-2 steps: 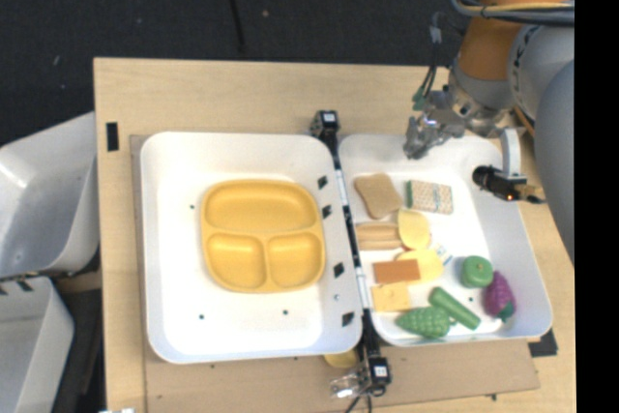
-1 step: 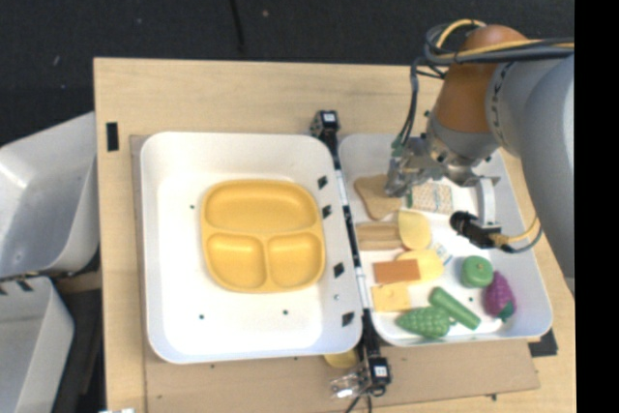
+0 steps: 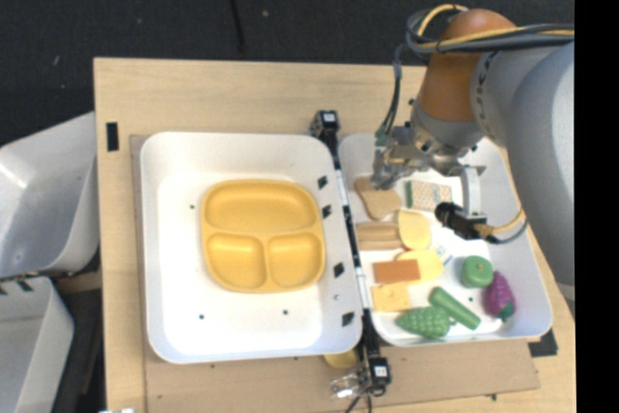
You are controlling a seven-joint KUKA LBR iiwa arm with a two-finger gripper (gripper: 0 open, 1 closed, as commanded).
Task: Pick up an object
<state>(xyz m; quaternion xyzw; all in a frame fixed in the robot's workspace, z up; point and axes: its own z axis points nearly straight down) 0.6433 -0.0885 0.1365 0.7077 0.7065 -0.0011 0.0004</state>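
Two shallow white plastic bins on the worktop: left bin point(image 3: 174, 324) holds one yellow three-compartment plastic tray point(image 3: 261, 235). Right bin point(image 3: 530, 305) holds roughly ten toy foods clustered 5 to 7 o'clock, including a tan toy bread slice point(image 3: 377, 203) at 9 o'clock. Gripper point(image 3: 392, 164) sits just above that slice; can't tell how its jaws stand.

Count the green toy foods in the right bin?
3. Green grapes at the near edge of the right bin, a cucumber-like piece just behind them, and a round green piece further right beside the purple grapes. The arm may hide more.

arm point(image 3: 542, 111) cut off at right edge
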